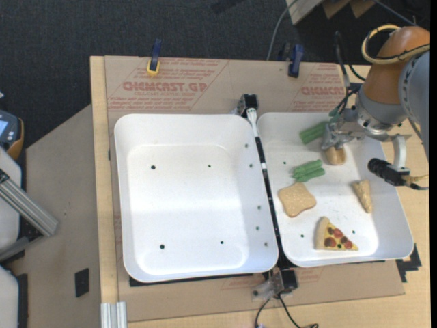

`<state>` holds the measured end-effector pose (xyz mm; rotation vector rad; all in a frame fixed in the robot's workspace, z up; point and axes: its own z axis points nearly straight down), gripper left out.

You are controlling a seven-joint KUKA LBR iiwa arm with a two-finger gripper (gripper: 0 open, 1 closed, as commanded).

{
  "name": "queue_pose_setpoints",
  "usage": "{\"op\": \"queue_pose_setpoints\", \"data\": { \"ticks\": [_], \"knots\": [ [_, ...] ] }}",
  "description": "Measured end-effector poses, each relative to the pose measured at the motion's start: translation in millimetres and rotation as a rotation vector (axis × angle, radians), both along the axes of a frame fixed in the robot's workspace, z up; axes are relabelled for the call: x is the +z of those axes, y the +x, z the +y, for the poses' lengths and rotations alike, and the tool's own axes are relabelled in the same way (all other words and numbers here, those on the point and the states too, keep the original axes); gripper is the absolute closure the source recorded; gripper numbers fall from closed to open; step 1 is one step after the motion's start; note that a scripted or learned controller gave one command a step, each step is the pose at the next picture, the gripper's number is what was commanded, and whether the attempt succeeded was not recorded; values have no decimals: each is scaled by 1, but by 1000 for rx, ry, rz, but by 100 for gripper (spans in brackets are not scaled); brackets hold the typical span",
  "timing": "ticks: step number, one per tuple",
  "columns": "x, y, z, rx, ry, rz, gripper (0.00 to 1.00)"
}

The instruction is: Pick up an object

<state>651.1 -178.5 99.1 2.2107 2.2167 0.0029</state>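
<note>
Reaching in from your right, the arm [389, 74] sets its claw [334, 141] low in the right bin [389, 248], directly over a small tan piece [334, 157]; you cannot tell whether it grips it. Green sticks lie at [314, 133] and [308, 171]. Nearer you sit a bread slice [296, 200], a pizza slice [333, 236] and a wedge [363, 195]. The left bin [130, 135] adjoins.

I see two bins [184, 132] of smooth, slightly glossy white plastic on a matt brown cardboard sheet [205, 80]. My arm's orange band [403, 46] looks shiny, the carpet [82, 19] dark and rough
</note>
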Motion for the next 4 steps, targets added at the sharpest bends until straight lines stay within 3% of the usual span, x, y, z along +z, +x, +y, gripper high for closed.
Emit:
{"op": "queue_pose_setpoints", "data": {
  "ticks": [1, 2, 3, 4],
  "knots": [
    [-1, 0, 0, 0, 0, 2, 0],
    [-13, 9, 24, 0, 3, 5, 0],
    [-12, -22, 51, -1, 5, 6, 0],
    [-11, -68, 47, -4, 5, 5, 0]
  ]
}}
